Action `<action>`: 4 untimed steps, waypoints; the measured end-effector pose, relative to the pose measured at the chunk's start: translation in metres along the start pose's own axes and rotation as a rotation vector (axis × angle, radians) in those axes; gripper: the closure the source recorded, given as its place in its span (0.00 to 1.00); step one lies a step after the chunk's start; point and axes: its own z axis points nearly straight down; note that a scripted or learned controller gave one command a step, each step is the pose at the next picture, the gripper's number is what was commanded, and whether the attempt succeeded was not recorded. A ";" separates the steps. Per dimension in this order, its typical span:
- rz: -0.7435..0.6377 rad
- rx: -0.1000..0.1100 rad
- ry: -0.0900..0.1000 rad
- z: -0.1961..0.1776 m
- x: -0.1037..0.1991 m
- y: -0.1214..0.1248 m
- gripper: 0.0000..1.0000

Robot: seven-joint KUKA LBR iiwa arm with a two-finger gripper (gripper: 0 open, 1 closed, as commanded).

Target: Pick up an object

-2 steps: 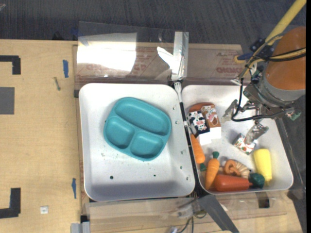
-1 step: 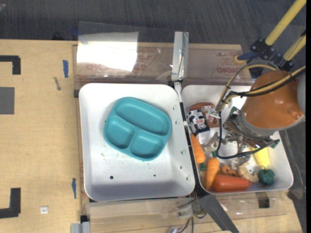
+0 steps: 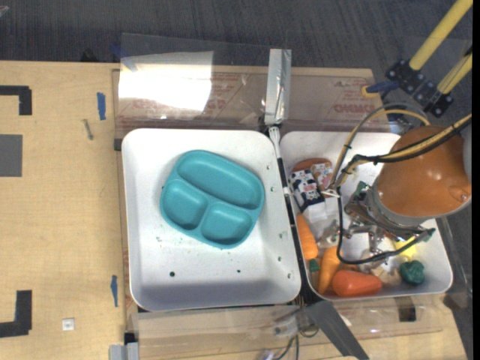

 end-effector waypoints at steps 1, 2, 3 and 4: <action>-0.064 0.002 0.000 -0.001 0.010 0.015 0.00; -0.304 -0.013 0.000 -0.049 -0.002 -0.069 0.00; -0.310 -0.010 0.002 0.002 -0.013 -0.052 0.00; -0.254 -0.008 0.000 0.001 0.012 0.018 0.00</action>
